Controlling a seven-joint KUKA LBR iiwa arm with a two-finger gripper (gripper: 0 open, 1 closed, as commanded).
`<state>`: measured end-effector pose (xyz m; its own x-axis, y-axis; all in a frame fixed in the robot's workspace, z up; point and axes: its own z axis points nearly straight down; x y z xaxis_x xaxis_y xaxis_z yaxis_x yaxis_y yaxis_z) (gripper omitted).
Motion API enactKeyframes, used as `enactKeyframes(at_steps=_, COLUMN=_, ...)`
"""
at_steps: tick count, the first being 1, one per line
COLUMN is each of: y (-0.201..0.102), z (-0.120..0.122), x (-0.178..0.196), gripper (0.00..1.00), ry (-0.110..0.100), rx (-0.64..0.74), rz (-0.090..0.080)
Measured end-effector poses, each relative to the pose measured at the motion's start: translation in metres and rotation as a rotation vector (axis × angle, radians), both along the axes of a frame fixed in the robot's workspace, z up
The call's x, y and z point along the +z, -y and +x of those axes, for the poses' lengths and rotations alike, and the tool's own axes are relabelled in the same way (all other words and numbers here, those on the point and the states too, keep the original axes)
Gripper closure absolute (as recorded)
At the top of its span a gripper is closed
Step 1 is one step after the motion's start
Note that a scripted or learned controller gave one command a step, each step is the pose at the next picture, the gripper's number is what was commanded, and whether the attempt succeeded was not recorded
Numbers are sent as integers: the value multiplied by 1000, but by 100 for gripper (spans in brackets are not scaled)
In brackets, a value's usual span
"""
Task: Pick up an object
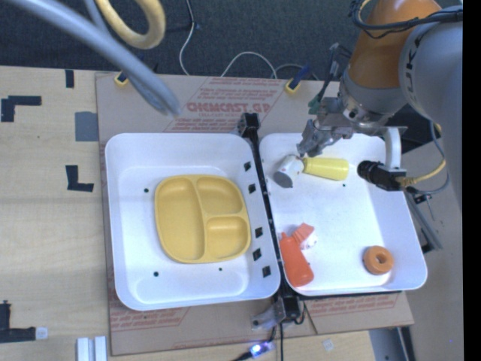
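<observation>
A tray [201,218] lies in the left bin [120,201]; a bottle [325,168], ring [377,259] and sprayer [296,257] lie in the right bin [402,232].

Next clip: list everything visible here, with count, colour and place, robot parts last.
bins: two, white, side by side on the bench
divided plate: one, yellow, middle of the left bin
bottle: one, yellow, lying in the right bin's far part, just below the hand
spray bottle: one, orange, near the right bin's front left
donut: one, orange-brown, right bin's front right corner
cardboard sheet: one, brown with red print, under the bins
arm: one, grey with orange band, reaching in from the right
hand: one, over the right bin's far part
</observation>
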<state>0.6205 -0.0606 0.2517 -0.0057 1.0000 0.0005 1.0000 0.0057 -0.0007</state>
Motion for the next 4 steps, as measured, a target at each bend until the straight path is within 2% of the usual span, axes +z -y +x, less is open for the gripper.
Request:
enactKeyframes(at_steps=1, y=-51, z=11, x=-15, gripper=100, ry=-1, rx=-1, rz=-1)
enactKeyframes(at_steps=3, y=-148, z=18, x=-11, gripper=100, ry=-1, rx=0, rz=0)
enactKeyframes(at_steps=4, y=-145, z=18, x=-10, gripper=0, ry=-1, rx=-3, rz=-1)
